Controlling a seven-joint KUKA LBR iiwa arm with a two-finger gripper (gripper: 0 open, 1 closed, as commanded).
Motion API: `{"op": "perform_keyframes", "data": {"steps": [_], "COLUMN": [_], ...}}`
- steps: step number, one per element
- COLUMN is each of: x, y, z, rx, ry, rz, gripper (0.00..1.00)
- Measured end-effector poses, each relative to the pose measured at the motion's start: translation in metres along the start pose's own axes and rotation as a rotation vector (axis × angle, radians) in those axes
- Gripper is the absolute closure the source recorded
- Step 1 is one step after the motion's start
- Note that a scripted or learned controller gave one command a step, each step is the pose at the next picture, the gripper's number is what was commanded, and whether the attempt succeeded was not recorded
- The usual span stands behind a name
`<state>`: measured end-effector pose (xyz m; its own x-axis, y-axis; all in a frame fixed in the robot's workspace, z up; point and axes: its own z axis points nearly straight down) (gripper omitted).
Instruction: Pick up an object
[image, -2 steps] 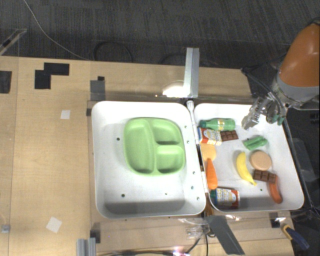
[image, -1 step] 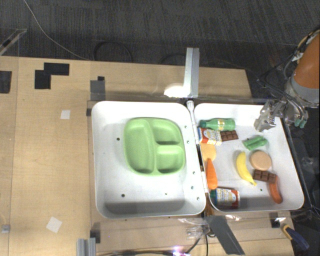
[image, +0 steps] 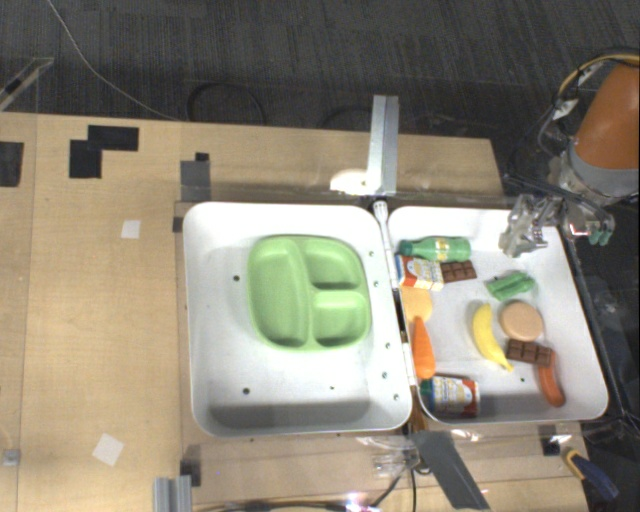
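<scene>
Cut off, hidden, unclear

Arm cropped by the frame at 2 o'clock; tool too small and blurred to read. Jar label at 5 o'clock illegible; packet partly tucked under bottle.

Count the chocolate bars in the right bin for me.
2. One chocolate bar lies near the bin's upper left, just below the green bottle. The other chocolate bar lies lower right, below the round cookie. Others could be hidden under items.

The arm enters from about two o'clock, its orange band uppermost, the claw pointing downward, nothing between its fingers.
</scene>
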<state>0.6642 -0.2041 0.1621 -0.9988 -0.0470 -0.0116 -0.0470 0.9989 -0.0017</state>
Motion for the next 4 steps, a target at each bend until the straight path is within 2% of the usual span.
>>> {"op": "perform_keyframes", "data": {"steps": [1,2,3,4], "x": [-0.008,0.0,-0.006,-0.008], "y": [-0.001,0.024,-0.001,0.002], "z": [-0.003,-0.009,-0.014,-0.022], "rx": [0.001,-0.002,-0.001,-0.002], "ry": [-0.003,-0.001,-0.002,-0.002], "rz": [-0.321,-0.79,-1.136,-1.409], "gripper": [1.0,1.0,1.0,1.0]}}
